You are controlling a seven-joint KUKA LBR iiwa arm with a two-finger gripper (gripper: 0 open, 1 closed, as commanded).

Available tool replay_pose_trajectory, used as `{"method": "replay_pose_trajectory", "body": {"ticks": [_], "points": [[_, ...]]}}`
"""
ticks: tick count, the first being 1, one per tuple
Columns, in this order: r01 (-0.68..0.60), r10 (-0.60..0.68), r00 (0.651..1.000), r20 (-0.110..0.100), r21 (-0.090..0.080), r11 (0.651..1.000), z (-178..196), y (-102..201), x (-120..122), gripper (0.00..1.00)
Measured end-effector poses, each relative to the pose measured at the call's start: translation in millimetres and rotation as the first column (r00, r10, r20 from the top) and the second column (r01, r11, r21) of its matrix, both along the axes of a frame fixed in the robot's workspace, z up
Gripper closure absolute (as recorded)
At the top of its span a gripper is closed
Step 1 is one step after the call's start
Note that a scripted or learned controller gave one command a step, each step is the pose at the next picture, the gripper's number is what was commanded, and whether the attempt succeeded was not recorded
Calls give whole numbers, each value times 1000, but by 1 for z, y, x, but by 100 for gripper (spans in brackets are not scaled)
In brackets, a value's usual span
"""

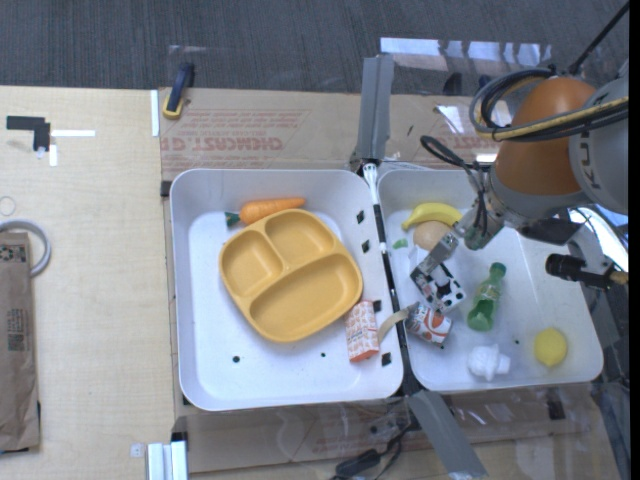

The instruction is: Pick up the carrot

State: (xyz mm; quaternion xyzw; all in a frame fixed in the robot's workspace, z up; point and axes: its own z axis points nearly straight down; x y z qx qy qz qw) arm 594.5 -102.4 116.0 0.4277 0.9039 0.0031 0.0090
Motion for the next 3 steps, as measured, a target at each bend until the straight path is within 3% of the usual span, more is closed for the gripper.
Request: {"method": "replay_pose_trajectory", "body": {"ticks": [1, 2, 3], "points": [[-145, 145, 989, -27, 10, 989, -7, -29, 51, 0], [-187, 187, 982, 12, -9, 982, -8, -14, 5, 0], [-321, 322, 946, -36, 22, 947, -7, -44, 53, 0]]}}
